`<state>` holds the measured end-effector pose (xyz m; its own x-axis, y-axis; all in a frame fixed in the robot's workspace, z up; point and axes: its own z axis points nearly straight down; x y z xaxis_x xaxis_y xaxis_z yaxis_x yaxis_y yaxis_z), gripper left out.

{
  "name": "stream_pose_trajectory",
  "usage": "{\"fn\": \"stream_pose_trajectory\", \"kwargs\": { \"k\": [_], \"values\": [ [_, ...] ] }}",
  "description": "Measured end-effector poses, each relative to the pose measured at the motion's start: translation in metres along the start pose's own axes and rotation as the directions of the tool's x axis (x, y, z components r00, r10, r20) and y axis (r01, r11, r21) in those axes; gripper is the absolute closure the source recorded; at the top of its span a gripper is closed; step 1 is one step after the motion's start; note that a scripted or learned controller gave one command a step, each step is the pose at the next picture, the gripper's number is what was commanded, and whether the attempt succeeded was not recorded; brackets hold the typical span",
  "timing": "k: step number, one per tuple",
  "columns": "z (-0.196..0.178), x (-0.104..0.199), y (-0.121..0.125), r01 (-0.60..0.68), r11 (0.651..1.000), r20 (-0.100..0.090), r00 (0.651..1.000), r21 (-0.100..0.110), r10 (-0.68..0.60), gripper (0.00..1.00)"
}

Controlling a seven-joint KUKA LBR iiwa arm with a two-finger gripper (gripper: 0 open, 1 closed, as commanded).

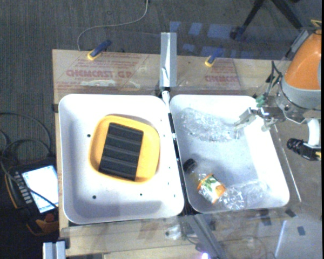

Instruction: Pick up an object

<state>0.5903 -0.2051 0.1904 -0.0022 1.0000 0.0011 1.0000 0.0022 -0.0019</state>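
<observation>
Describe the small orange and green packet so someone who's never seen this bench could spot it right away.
Start at the right bin, the one nearer the arm. Along its front wall lies the small packet, beside a crumpled clear plastic wrapper. It is the one brightly printed thing there: orange, green and white, while the wrappers are clear and the small cap is black.

Left bin (70, 161) holding a dish (151, 144) with block (121, 151) on it, right bin (270, 161) holding a crumpled bag (208, 125), packet (211, 188) nearer.
</observation>
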Motion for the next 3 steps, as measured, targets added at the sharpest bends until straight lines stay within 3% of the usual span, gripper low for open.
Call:
{"fn": "stream_pose_trajectory", "kwargs": {
  "k": [1, 2, 3],
  "values": [
    [-0.115, 0.007, 0.019, 0.189, 0.982, 0.004, 0.982, -0.002, -0.189, 0.0],
    [-0.05, 0.035, -0.05, 0.105, 0.995, 0.002, 0.995, 0.001, -0.105, 0.0],
    [0.037, 0.084, -0.101, 0.26, 0.965, 0.012, 0.966, -0.019, -0.26, 0.0]
  ]
}}
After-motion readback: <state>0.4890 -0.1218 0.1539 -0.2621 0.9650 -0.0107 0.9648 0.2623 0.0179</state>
